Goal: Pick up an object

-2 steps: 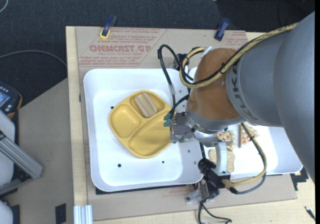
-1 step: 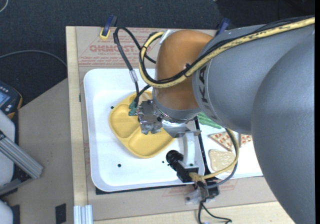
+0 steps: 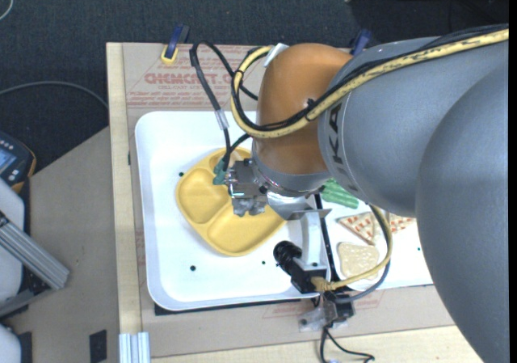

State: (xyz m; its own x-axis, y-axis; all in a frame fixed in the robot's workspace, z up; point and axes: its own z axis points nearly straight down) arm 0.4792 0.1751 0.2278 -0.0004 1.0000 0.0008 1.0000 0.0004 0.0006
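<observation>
**Q:** End effector (image 3: 249,192) status? Clenched or released?

**Me:** honestly can't tell, my own wrist hides it. It's over the yellow dish (image 3: 216,214) in the left bin (image 3: 157,192).

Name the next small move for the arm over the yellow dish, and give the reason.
Probably a short straight descent. The pincer hangs over the yellow dish in the left bin, seemingly near the dish's middle ridge, with nothing visibly gripped. Whether it already touches the dish cannot be told from this slant.
</observation>
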